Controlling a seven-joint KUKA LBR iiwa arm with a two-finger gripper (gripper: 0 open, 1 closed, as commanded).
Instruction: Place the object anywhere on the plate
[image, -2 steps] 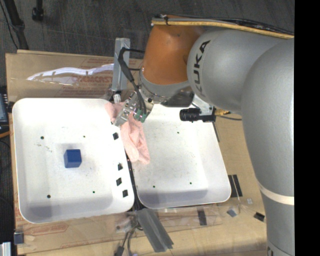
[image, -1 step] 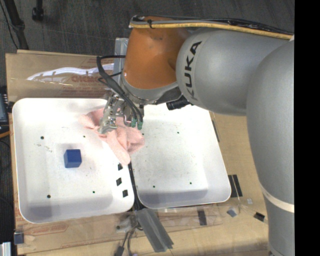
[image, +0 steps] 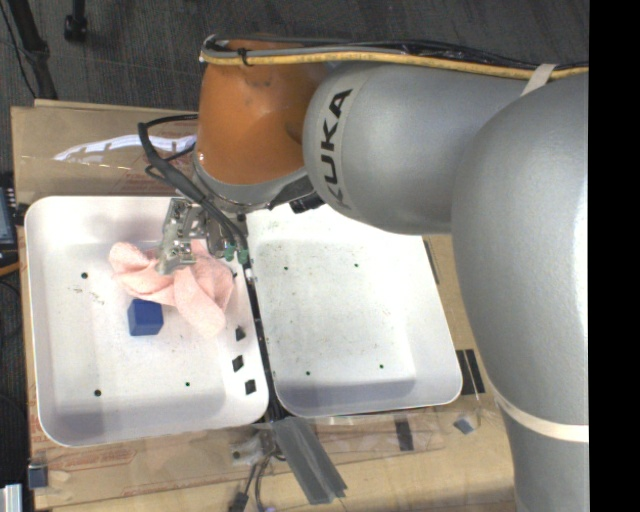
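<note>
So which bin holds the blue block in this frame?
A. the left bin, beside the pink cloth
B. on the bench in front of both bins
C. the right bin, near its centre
A: the blue block lies on the floor of the left bin, just beside the lower edge of the pink cloth.

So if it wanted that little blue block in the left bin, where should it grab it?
Probably straight down from above, fingers closing on two opposite flat sides of the blue block. It sits flat on the left bin's floor with bare floor to its left and below. The pink cloth lies close on its upper right, so pinching the other pair of sides looks safer.
</note>
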